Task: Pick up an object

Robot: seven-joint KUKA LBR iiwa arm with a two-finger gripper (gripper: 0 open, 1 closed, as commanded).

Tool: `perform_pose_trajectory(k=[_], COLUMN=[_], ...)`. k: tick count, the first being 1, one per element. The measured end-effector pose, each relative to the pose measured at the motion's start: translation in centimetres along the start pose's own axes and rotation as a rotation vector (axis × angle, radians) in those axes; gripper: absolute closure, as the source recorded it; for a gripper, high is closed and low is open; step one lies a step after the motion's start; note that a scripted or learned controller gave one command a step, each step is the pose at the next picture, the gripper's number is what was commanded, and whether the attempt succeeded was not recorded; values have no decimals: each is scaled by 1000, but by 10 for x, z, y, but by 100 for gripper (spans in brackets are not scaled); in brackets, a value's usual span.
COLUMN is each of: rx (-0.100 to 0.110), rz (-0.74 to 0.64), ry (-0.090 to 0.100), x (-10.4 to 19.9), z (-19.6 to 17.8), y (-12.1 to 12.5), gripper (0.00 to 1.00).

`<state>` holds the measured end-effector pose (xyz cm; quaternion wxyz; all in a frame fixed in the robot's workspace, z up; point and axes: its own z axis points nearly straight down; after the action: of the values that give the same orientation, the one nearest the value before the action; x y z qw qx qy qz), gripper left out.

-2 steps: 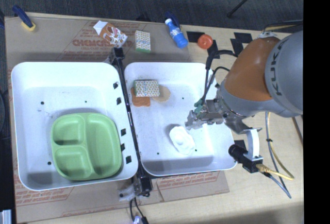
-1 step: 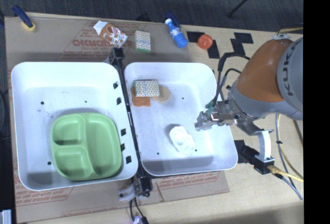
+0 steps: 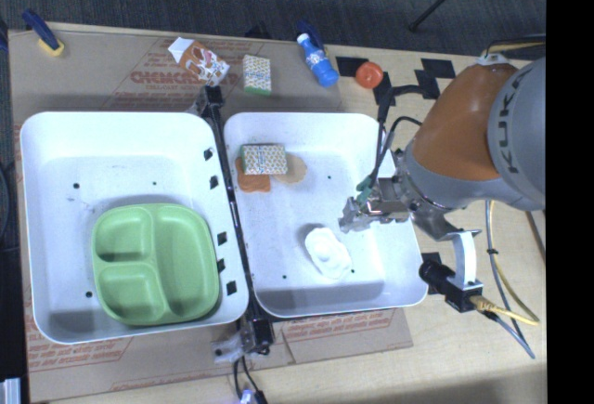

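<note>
Above white object [image 3: 328, 253], hand [image 3: 360, 212]

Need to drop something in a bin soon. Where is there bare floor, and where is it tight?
Left bin: bare along the back and left of the green tray. Right bin: bare in the middle, between the small box at the back and the white object. Tight by the gripper, close above that object.

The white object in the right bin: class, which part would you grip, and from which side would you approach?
Grip the white object across its narrower middle, coming straight down from above. It lies low on the floor of the right bin with bare floor around it, clear of the walls. The hand is just above and right of it.
</note>
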<state>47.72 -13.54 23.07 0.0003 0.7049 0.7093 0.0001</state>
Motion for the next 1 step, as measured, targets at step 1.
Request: perform_pose_trajectory(k=[1], rx=[-1], rz=[0], ry=[0], x=[14], z=[-9], y=[0], gripper=[100])
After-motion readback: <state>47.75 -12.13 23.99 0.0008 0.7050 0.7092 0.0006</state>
